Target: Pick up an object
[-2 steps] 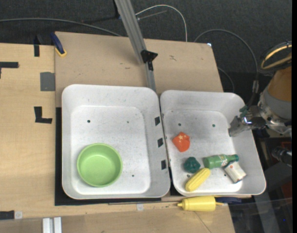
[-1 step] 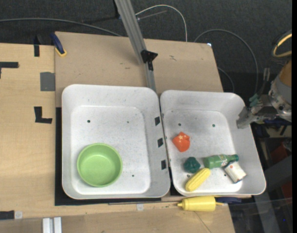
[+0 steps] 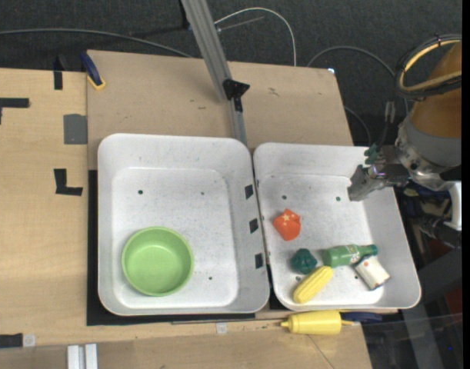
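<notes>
1. Gripper point(image 3: 360, 184) is hanging over the right bin's point(image 3: 311, 160) far right edge, up by the rim and well apart from the toys; it is showing as a dark blur, so I cannot tell how the fingers are set.
2. Candidates are all sitting in the right bin's near half: a red toy point(image 3: 288, 224) alone mid-bin, and a cluster of dark green lump point(image 3: 302, 261), green bottle point(image 3: 348, 254), corn point(image 3: 313, 283) and white cylinder point(image 3: 371, 272).
3. Red toy is looking like the easy pick: probably light hard plastic, a bit slick, best pinched across its middle with clear floor all round.
4. Bottle and corn are lying flat and crowding each other, so fingers would likely be nudging neighbours.
5. Left bin point(image 3: 173, 148) is holding a green bowl point(image 3: 157, 260); its thin rim is looking awkward to pinch.
6. Yellow thing point(image 3: 315, 323) is lying outside on the bench edge.
7. Arm is being cut off at the right.
</notes>
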`<action>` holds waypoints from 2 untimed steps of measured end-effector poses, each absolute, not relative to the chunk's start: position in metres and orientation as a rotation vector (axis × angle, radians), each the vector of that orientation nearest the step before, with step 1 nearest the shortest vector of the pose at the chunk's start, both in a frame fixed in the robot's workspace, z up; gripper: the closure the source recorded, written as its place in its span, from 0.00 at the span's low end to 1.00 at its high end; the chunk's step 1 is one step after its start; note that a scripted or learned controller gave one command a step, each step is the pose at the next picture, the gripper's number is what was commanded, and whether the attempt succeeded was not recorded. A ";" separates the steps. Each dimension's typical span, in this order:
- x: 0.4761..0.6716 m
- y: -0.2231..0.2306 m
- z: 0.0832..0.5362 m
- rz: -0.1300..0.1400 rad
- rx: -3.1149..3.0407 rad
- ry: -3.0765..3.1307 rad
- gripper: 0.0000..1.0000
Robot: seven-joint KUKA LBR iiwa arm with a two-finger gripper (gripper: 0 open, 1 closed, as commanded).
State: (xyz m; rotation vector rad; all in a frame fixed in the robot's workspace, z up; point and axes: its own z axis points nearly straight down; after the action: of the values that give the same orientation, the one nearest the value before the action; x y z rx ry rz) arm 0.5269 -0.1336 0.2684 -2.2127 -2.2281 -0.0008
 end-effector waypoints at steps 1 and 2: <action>0.531 -0.080 0.269 0.000 -2.212 -2.228 1.00; 0.537 -0.031 0.253 0.003 -2.213 -2.226 1.00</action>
State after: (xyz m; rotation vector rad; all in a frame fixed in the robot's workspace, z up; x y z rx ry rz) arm 0.5373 -0.0310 0.2528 -2.2128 -2.2263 0.0029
